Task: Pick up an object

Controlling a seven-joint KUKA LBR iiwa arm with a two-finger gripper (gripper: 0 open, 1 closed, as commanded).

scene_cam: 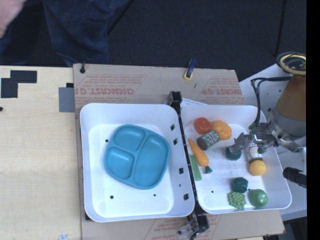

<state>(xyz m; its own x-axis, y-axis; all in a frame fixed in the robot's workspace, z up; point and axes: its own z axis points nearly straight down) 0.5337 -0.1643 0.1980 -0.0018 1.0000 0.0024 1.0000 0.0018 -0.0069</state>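
Observation:
My gripper [248, 145] hangs low over the right part of the right bin [280, 204], reaching in from the right. Just left of it lies a dark teal toy [233, 153], and a yellow-orange ball [257, 167] sits just below it. A small white and red piece [255, 152] shows right under the gripper; whether it is held is unclear. Other toys in this bin are a red tomato [202, 124], an orange fruit [223, 130], a small can [208, 140], a carrot [198, 154], a green bean [196, 172], a dark green piece [239, 184], a knobbly light green piece [236, 200] and a green apple [258, 198].
The left bin [95, 204] holds a blue divided plate [136, 155]. A black clip strip [182, 149] joins the two bins. Brown cardboard [130, 86] lies under them. Cables [257, 84] and the arm's grey body [292, 109] stand at the right.

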